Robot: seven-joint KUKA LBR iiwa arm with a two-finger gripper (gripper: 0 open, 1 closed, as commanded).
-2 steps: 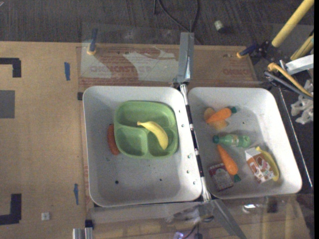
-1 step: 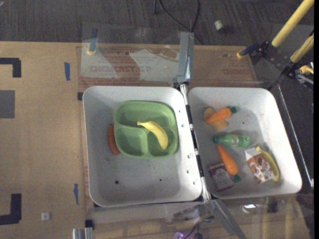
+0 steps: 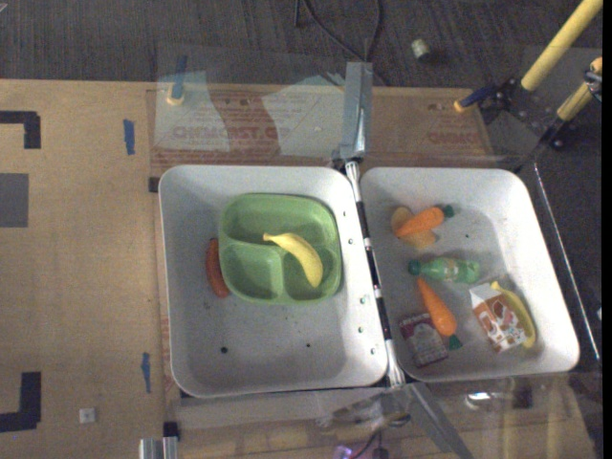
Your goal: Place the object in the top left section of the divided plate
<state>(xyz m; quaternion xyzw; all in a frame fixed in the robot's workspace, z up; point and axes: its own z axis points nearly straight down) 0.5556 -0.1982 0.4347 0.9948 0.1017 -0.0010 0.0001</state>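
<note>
**Bench and two bins: banana on the plate**

Left bin [image 3: 191, 352] holds the green plate [image 3: 239, 275], smooth moulded plastic with rounded corners. The banana [image 3: 298, 257], curved and glossy, lies on it, long axis running from upper left to lower right. It seems to lie mostly in the right section, with one tip at the divider. Whether the claw is open or closed cannot be told.

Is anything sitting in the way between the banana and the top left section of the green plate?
Nothing visible does. The banana already lies inside the green divided plate, mostly in its right section, with its upper end across the ridge toward the top left section. That section looks bare. The orange object lies outside the plate's left rim.
</note>
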